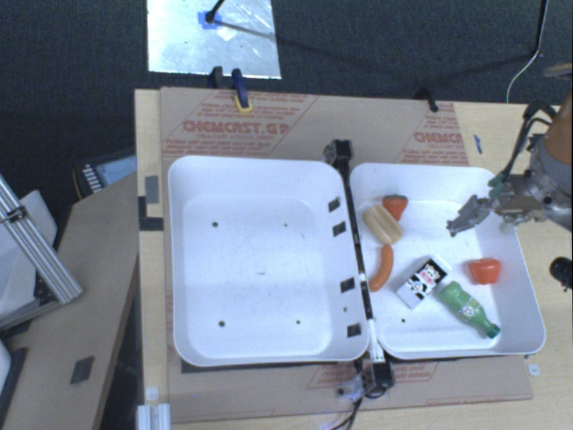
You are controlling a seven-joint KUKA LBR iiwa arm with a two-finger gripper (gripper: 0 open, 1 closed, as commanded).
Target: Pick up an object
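At the far left edge a ribbed silver aluminium rail is cut off by the frame, and a dark ridged block behind the bench is partly hidden by it. The shallow white plastic left bin shows only a few small dark dots on its floor. Above it, a crinkled silvery sheet lies on the dark floor, with a small blue patch where a thin black rod meets it. A row of black clips runs down the seam between the bins; a tangle of wires at its lower end is hard to make out.

The shallow white plastic right bin holds the objects. Near its upper left lies a small orange-red piece with a green top, touching a tan bread-like lump. Just below that rests a slim orange sausage-shaped item. Near it sits a small black-and-white printed carton, its print too blurred to read. Beside the carton lies a green plastic bottle on its side, slanting toward the lower right. Above the bottle sits a squat red-orange block.

The grey two-finger gripper hangs over the bin's upper right, apart from every object; its fingers are spread and grasp nothing. The arm behind it is cut off at the right.
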